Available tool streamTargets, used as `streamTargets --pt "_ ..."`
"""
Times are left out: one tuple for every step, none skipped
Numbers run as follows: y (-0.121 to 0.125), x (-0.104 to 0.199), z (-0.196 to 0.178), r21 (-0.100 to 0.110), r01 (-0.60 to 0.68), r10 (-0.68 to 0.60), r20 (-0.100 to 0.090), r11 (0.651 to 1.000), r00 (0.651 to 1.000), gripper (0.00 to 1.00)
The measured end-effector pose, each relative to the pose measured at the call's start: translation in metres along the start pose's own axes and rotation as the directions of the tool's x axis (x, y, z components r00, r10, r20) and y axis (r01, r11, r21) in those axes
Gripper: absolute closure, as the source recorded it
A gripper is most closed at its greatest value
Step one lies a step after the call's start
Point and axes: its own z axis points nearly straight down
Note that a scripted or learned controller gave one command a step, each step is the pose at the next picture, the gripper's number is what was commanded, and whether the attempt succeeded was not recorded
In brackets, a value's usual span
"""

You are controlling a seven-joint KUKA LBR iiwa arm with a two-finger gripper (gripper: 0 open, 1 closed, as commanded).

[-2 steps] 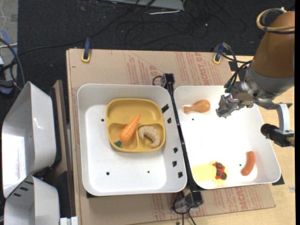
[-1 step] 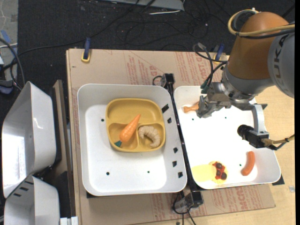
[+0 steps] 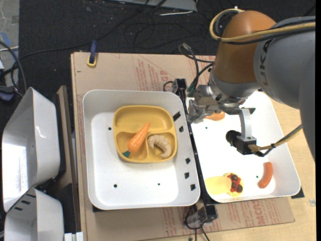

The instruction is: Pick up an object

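Observation:
My gripper [image 3: 200,110] hangs below the orange wrist band at the top left corner of the right bin [image 3: 281,134], close to the wall shared with the left bin. A small orange item [image 3: 217,117] lies just right of it, partly hidden under the gripper body. An orange sausage [image 3: 266,174] lies near the right bin's front right. A pale yellow piece topped with red and dark berries [image 3: 226,183] sits at its front edge. In the left bin [image 3: 100,149], a yellow divided plate [image 3: 125,117] holds a carrot [image 3: 139,137] and a pale shrimp [image 3: 161,144].
A black block on a bracket and cable [image 3: 242,141] hangs from the arm over the middle of the right bin. Both bins rest on a brown board [image 3: 125,69]. Tilted white trays [image 3: 30,134] stand at the far left. Cables cross the dark floor behind.

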Motion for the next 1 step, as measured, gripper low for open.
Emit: streamTargets --pt "0.0165 0.0414 0.0105 -0.001 -0.001 0.001 0.000 1.000 1.000 1.00"
